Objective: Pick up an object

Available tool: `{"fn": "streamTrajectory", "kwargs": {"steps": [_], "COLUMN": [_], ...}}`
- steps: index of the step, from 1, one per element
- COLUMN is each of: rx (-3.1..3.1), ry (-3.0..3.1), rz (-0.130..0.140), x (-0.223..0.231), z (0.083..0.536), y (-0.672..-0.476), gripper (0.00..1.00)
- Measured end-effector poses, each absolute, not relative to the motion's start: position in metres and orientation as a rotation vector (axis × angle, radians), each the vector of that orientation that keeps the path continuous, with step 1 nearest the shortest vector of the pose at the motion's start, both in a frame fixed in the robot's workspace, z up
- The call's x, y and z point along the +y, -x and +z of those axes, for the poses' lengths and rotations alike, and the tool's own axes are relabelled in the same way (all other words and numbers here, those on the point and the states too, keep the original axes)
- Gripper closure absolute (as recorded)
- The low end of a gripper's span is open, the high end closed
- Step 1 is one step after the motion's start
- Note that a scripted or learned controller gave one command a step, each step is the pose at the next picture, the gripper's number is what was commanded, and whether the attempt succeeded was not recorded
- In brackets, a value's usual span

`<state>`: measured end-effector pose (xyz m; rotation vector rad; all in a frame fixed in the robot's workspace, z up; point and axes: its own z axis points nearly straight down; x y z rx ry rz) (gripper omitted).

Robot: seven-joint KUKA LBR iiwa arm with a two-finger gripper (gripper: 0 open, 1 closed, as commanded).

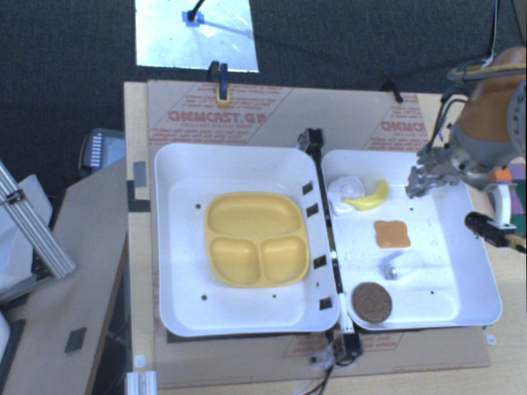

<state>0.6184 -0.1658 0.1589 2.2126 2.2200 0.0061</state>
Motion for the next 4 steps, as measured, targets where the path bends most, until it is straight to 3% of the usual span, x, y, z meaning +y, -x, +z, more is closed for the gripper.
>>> {"fn": "streamTrajectory", "kwargs": {"steps": [1,4], "rx": [2.222,2.234], "ry": [-2.211,-2.212], "rz": [0.006,0.001], "x": [-0.166,0.002], "z": [0.208,0.202], "y": [-0.62,-0.587], "gripper": [1.0,1.0]}}
